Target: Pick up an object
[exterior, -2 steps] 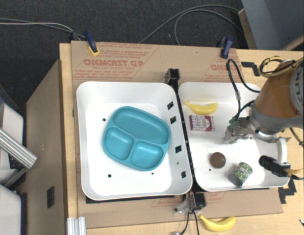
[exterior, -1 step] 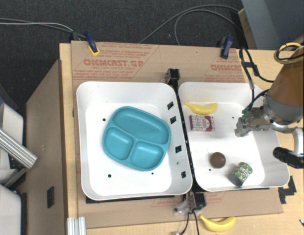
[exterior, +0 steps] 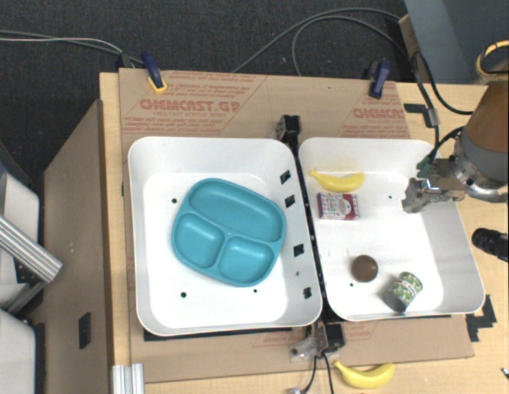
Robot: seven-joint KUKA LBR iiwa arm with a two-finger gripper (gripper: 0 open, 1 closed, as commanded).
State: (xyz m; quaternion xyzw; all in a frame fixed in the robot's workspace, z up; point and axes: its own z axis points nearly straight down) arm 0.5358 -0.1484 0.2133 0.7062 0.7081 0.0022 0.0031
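You are watching the end effector [exterior: 420, 192] hovering over the right white bin [exterior: 451, 253], near its far right edge; I cannot tell how its grasping parts are set. The curved yellow banana [exterior: 337, 180] is lying near that bin's far left corner, just beside the small purple-and-white packet [exterior: 337, 207]. I judge the banana light, fairly firm and smooth-skinned, so you are likely wanting a grip across its thick middle, not its tapering tips.
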